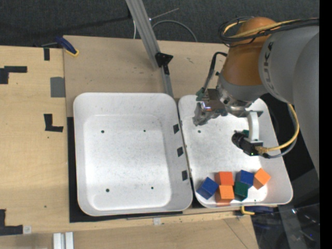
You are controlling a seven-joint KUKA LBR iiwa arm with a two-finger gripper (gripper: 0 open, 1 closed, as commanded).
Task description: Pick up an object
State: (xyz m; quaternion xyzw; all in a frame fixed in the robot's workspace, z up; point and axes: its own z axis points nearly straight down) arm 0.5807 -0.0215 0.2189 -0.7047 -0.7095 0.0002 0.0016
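Item: hand (201,115), over the right bin (218,139); we cannot tell its grip, and we see nothing held. Blocks (232,184) clustered well below it, at the near edge. Pick, we judge, not begun.

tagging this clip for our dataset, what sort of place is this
Most likely a robotics lab bench set up for pick-up trials: a grey industrial arm with an orange band reaches over two shallow white plastic bins, and small coloured blocks sit clustered in the right bin's near corner.
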